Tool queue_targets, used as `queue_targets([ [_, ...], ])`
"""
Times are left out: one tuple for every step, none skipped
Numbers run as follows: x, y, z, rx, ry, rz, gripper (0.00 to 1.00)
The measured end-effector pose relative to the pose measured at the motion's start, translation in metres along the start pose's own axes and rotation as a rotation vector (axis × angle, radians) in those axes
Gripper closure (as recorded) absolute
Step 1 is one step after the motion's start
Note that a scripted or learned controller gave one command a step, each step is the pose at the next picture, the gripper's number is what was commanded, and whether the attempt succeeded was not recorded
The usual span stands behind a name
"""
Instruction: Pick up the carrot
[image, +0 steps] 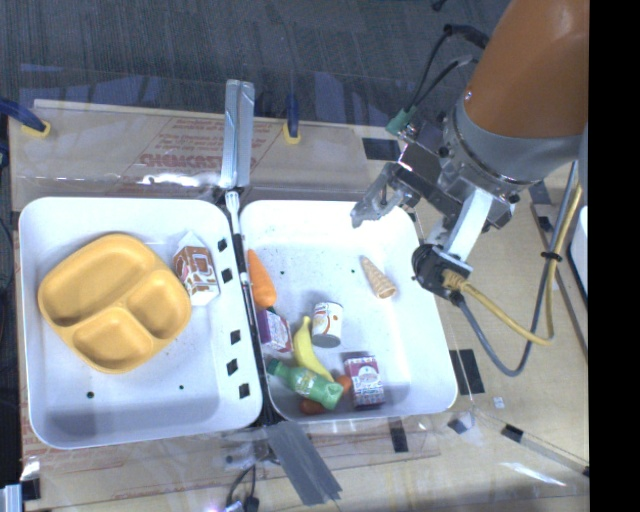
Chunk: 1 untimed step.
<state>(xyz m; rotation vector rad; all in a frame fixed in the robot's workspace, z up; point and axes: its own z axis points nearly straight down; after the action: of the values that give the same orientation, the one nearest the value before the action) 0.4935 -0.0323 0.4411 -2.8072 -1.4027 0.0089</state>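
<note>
**Observer:** Start at the gripper (385, 200). It hangs over the back edge of the right bin (425, 375), up near the rim, and you can see two grey fingers (363, 213) angled down and left. Whether they are spread or pressed together I cannot tell from this slant. Nothing sits between them.

**Operator:** And the carrot?

**Observer:** The carrot (261, 279) lies in the right bin against its left wall, pointed end toward the back, by the divider between the bins. It is well apart from the gripper, across the bin floor to your left. Just below it sit a purple packet (273, 330) and a banana (306, 347); a small can (326, 322) stands near the middle, and an ice-cream cone (378, 277) lies nearer the gripper.

**Operator:** So what is done?

**Observer:** By my reading, nothing yet. The carrot rests untouched on the bin floor. You have the whole pick left: cross to the left wall, descend, close, lift. The wall beside it may crowd one finger.
</note>
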Motion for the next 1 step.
queue_targets([
  [0.0451,-0.034,0.0469,-0.001,0.001,0.27,0.0],
])
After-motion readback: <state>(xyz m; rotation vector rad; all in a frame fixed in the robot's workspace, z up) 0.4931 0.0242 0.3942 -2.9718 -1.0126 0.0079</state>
